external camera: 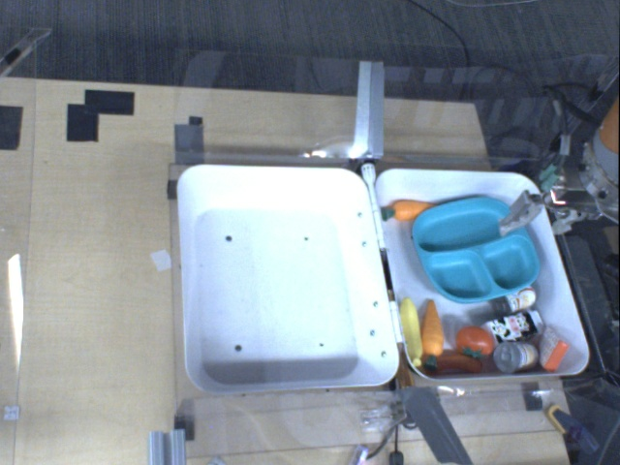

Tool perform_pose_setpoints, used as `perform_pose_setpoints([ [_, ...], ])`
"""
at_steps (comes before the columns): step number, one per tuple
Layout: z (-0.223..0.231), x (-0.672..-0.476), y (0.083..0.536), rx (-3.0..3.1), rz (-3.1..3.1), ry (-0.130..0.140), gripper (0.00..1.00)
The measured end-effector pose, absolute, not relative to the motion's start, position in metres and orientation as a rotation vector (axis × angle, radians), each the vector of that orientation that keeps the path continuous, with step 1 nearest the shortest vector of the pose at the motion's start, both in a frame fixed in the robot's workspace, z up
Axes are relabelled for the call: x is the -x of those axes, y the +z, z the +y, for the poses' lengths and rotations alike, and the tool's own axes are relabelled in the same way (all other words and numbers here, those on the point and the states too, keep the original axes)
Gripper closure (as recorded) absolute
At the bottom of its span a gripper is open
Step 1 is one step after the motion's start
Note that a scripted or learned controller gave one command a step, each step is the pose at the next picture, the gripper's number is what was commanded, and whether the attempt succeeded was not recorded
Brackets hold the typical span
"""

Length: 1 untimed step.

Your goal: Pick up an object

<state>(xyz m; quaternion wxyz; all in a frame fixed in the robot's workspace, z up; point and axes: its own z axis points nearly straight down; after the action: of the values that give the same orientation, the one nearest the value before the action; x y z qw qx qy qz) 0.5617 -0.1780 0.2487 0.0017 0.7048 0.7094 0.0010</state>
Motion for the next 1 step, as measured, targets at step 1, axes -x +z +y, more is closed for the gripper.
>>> perform_pose_setpoints([
  [1, -0.1809, -0.5615, 0.1206, -2.078, 2.336, 0.023, 0.00],
])
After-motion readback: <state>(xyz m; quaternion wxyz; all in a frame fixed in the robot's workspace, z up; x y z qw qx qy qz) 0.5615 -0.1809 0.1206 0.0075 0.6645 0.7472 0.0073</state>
